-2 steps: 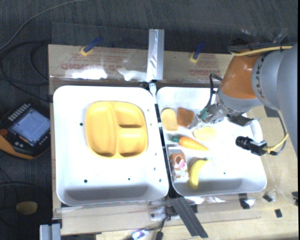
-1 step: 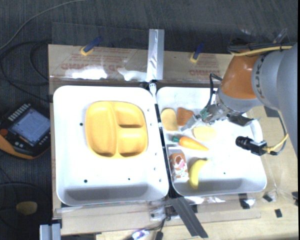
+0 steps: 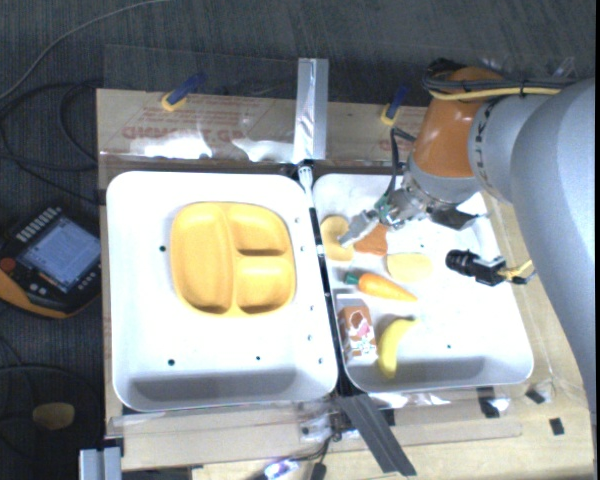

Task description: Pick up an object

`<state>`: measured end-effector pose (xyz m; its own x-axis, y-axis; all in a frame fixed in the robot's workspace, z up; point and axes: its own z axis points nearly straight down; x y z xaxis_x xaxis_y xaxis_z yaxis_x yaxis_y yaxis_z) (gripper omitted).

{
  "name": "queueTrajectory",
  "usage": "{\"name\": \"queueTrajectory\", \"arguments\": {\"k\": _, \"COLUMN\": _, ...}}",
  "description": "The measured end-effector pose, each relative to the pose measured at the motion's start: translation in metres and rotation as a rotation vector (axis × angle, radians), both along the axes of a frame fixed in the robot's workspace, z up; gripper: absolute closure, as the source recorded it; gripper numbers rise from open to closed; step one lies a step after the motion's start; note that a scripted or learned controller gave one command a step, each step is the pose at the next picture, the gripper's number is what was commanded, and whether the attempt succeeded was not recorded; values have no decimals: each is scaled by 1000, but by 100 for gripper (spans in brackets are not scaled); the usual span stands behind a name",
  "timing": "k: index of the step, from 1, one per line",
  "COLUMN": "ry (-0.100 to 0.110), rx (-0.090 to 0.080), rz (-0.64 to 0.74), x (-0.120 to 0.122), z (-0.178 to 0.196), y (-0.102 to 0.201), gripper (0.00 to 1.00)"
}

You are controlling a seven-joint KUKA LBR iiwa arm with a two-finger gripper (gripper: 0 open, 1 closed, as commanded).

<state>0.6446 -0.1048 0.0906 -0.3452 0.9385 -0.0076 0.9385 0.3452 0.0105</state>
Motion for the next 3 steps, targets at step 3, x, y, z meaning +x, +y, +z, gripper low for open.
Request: {"name": "queueTrajectory", "arguments": {"k": 3, "ry": -3, "rx": -2, "rz": 79, "x": -49, "z": 1, "y": -79, "gripper": 0}}
